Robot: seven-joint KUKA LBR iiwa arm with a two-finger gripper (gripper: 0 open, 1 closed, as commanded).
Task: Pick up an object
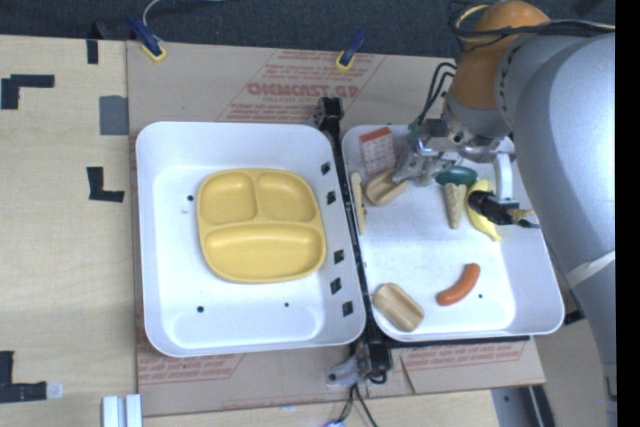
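My gripper [423, 158] hangs low over the back of the right bin [530, 310], under the orange-banded wrist. Just left of it lies a tan wooden piece [384, 188], with one end close to or touching the gripper; I cannot tell which. A red and white carton [377, 147] sits behind that piece. To the gripper's right lie a cone with a teal top [456, 198] and a yellow banana [486, 217]. Nearer the front are a red sausage [458, 284] and a bread roll [398, 306].
The left bin [165, 215] holds a yellow divided plate [262, 224]. The grey arm covers the right side of the view and overhangs the right bin's far edge. Black clips line the wall between the bins [345, 215].
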